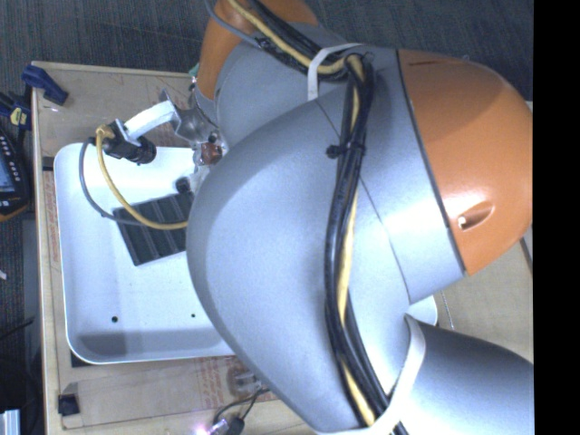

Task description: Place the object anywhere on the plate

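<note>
Left to right: the white bin [74, 243] has a yellow cable [91, 184] looping over its upper left, running from a black connector [127, 149] and a white bracket [150, 116]. If that loop sags or drags low as the wrist moves, we think it could snag or shove whatever is in the bin. Next is a dark ribbed slab [152, 229], flat on the bin floor and tilted, its right end hidden under the arm. We judge it the likeliest task item, but cannot tell whether it is the object or the plate, and we see no other candidate. The gripper [205, 152] sits just above the slab's upper right end, mostly covered. We cannot tell whether it is apart or together, or whether it holds or touches anything. The grey and orange arm [362, 243] blocks everything to the right, so a missed grasp or a drop off the plate would go unseen from here.
</note>
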Motion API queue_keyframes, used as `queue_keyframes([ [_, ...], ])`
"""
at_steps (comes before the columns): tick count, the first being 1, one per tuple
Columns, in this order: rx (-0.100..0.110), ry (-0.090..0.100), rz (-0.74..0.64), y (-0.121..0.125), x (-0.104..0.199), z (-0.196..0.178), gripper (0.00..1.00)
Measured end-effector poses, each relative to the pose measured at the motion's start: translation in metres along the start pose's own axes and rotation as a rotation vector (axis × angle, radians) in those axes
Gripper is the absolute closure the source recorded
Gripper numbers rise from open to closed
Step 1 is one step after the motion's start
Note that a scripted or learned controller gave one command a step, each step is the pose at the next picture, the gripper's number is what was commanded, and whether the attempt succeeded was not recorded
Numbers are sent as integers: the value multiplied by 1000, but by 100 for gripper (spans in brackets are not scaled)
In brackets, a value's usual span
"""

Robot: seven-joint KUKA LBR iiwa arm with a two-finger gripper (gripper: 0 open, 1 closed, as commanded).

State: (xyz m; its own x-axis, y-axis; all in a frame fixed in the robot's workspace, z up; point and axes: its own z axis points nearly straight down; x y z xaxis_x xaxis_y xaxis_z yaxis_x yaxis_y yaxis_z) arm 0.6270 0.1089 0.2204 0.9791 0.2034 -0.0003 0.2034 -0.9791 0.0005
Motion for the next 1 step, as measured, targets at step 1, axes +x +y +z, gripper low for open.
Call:
queue_keyframes([
  [1, 5, -8, -359, -40, 17, 106, 100],
])
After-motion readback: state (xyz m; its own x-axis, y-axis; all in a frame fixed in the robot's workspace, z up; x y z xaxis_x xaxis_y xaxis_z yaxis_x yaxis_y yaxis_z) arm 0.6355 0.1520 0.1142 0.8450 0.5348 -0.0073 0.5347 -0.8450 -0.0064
